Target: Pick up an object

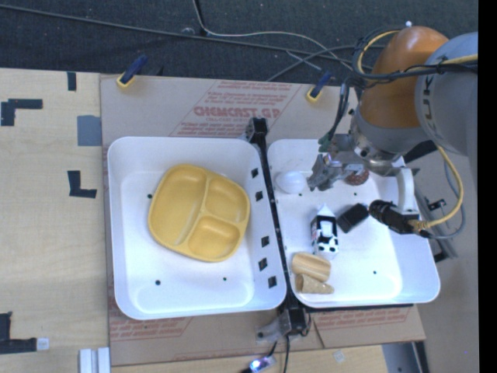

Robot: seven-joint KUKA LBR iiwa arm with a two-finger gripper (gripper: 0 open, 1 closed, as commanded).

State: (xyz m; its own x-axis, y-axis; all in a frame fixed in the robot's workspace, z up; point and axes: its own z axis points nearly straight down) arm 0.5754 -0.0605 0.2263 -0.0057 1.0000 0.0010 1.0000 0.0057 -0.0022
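From the one overhead camera, the gripper (330, 169) hangs low over the far part of the right bin (388, 290), the grey arm (435, 76) and its orange band reaching in from the right. Whether it is spread or pressed together cannot be told — the wrist body hides the tips, and nothing visibly sits in its grasp.

Candidates lie around it. Just to its left sits a small white rounded object (292, 181), close against the divider. Just to its right, partly under the wrist, a brownish round piece (358, 176) peeks out. Nearer the camera from the gripper stand a black-and-white cow figure (325, 234) and a small black block (353, 217), with a tan bread-like piece (311, 272) further toward the near rim. Well to its left, in the left bin (124, 231), lies a yellow divided plate (199, 211).

To pick well, the arm would likely do best choosing one object that stands apart — the cow figure or the white object — centring over it and descending straight, keeping off the divider and the neighbouring block.
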